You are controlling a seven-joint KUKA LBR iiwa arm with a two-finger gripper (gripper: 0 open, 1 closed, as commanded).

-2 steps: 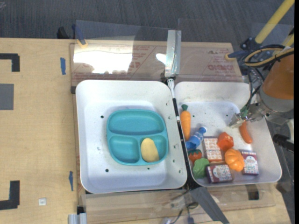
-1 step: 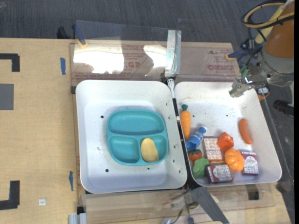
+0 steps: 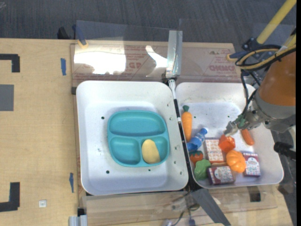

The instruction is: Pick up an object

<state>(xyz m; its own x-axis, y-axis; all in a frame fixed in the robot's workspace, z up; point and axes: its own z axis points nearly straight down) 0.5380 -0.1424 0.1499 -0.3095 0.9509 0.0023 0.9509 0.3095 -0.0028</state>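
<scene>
Print on the red-and-white carton (image 3: 215, 150) is blurred, perhaps unreadable; gripper (image 3: 233, 127) state unclear.

Arm (image 3: 282, 86) cut off by right edge at 3 o'clock; upper links out of frame. Fingers (image 3: 233, 127) blurred, gap unreadable. Small orange item (image 3: 247, 136) just beside fingers, too blurred to identify. Labels on small cartons (image 3: 215, 150) illegible. Green item (image 3: 201, 168) partly hidden behind bin wall (image 3: 188, 173). Desk (image 3: 33, 126) cropped at 9 o'clock.
</scene>
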